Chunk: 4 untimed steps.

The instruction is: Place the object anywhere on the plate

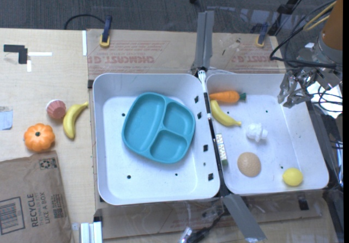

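A blue divided plate [158,127] lies in the left white bin [109,144]. The right bin [305,144] holds a carrot [225,96], a yellow banana [222,115], a small white object [256,132], a tan egg-shaped item [249,164] and a yellow lemon [293,177]. My gripper [293,93] hangs over the right bin's far right edge, above and to the right of those items. Nothing shows between its fingers.
On the bench left of the bins lie a second banana [73,120], a pink cupcake-like item [56,109] and a small orange pumpkin [39,137]. A brown paper bag [30,198] sits at the lower left. Cables and a stand crowd the upper right.
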Motion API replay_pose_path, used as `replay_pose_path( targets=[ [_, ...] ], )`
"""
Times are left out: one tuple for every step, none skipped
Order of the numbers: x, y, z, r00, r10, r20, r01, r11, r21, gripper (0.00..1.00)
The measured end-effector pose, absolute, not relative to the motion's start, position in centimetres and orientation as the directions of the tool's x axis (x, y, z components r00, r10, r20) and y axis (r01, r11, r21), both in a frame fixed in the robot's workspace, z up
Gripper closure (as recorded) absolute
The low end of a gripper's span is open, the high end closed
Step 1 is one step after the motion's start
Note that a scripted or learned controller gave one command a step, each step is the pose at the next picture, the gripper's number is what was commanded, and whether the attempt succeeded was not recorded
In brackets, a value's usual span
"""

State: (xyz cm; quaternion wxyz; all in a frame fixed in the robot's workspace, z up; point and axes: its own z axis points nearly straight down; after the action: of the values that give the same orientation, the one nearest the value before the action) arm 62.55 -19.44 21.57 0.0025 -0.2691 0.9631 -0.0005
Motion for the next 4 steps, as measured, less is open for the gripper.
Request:
replay_pose_path(
  targets=[
    [56.8, -22.2, 27.0, -0.882, -0.471, -0.004, -0.471, 0.882, -0.002, 1.00],
    [64.5, -22.0, 19.7, -0.927, -0.376, -0.007, -0.376, 0.927, -0.002, 1.00],
    [66.0, -9.1, 26.0, -0.944, -0.329, -0.007, -0.329, 0.944, -0.001, 1.00],
    [56.9, -16.6, 23.6, -0.890, -0.457, -0.003, -0.457, 0.890, -0.001, 1.00]
  ],
)
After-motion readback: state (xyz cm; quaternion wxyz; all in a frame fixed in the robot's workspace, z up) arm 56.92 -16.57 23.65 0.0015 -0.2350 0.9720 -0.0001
